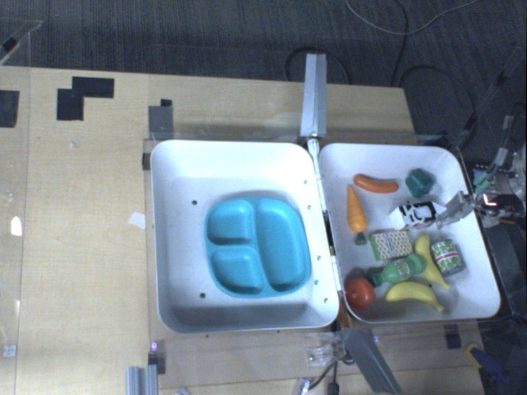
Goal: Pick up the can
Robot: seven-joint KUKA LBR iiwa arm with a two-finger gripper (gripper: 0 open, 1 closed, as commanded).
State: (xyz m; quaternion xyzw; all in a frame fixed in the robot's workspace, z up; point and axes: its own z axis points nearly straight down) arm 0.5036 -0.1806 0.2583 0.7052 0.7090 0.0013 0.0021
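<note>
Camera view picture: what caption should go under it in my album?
Blue divided tray in the left bin; toy foods and a small can crowd the right bin.

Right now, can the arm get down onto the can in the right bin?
Probably yes: the can lies exposed near the bin's right wall, on the arm's side. The bananas crowd its left, and the hand is close above it.

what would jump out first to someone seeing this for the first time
The bright blue divided tray lies alone in the middle of the left bin. The right bin is crowded with toy food: a carrot, a sausage, bananas, a tomato and the can near its right wall.
</note>
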